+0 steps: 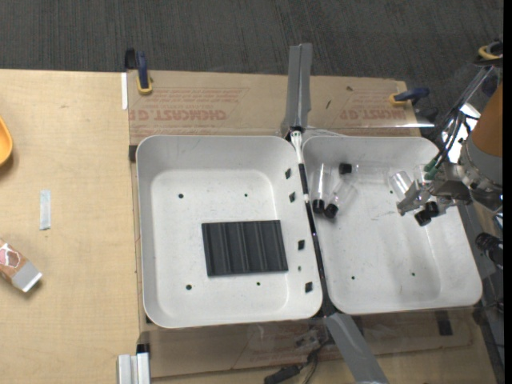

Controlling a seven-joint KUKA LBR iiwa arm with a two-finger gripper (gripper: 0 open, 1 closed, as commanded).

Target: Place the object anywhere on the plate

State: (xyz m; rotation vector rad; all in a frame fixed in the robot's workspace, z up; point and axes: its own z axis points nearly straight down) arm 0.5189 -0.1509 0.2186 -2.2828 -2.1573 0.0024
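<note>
Grey strut (356, 354) juts up from the lower edge, below the seam where the two bins meet. Over the right bin (400, 282), near its right wall, hangs the claw (421, 207); whether it is clenched or released cannot be told. A clear scrap (398, 184) sits just beside it on the left, and it is unclear if the two touch.

Further left in the same bin, close to the dividing wall, lies the object (326, 187): see-through and glassy, with small black ends, one by the wall and one toward the bin's far side. It is well apart from the claw.

Across the wall, the plate (244, 246), dark, ribbed and rectangular, lies flat in the middle of the left bin (160, 214).

On the bench (64, 134) to the left are a grey strip (45, 210) and a packet (18, 266). Blue clamps (140, 62) pin cardboard (208, 106) behind the bins.
</note>
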